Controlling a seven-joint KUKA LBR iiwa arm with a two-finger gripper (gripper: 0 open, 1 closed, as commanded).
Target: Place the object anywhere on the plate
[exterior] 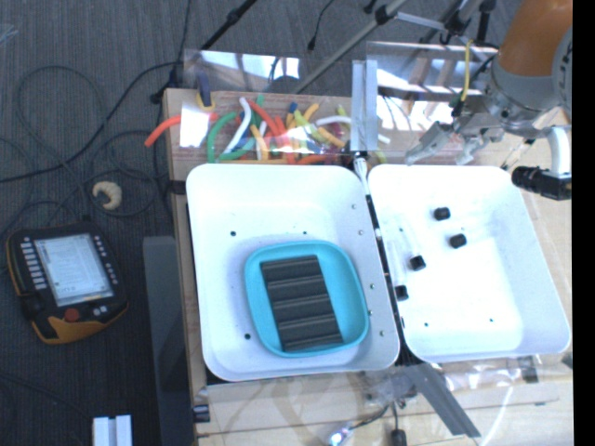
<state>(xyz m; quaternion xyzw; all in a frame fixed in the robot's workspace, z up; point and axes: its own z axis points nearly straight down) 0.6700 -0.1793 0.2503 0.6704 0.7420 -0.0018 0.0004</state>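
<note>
Your two white bins sit side by side – the left bin (214, 212) holds the blue plate (351, 291), where a dark ribbed block (299, 303) lies. The gripper (437, 142) hangs above the right bin's (502, 323) far edge – fingers spread, holding nothing.

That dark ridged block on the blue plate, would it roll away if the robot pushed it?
Probably not. The dark ridged block lies flat and looks rectangular, so it should slide, not roll. The blue plate has a raised rim that would likely stop it. Its ridges might help fingers grip.
</note>
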